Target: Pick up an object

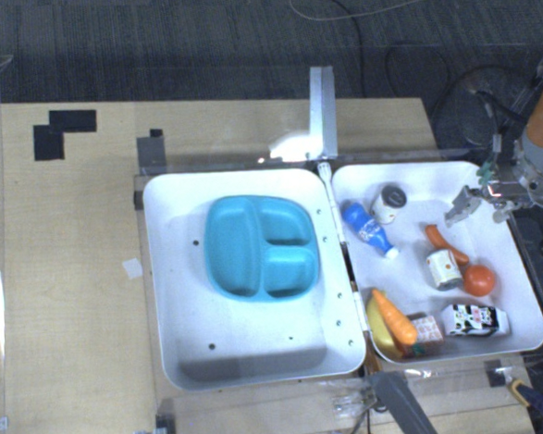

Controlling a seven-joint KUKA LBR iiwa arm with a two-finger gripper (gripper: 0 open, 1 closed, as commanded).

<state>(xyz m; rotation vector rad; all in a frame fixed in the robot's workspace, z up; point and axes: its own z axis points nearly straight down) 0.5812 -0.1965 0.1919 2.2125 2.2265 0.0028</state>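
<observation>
Black-and-white carton print unreadable; gripper spread wide, grasping nothing.

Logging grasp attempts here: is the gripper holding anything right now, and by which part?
Nothing is held. The gripper hangs near the upper right of the right bin, nothing between its fingers; the nearest item, an orange sausage-shaped toy, lies apart from it.

We find no legible text anywhere. The small carton in the right bin carries a black-and-white printed pattern, but we cannot make out any letters. The small can bears a label too blurred to read. The blue bottle has a pale band, unreadable. We read no words on the black marks on the bench.
</observation>
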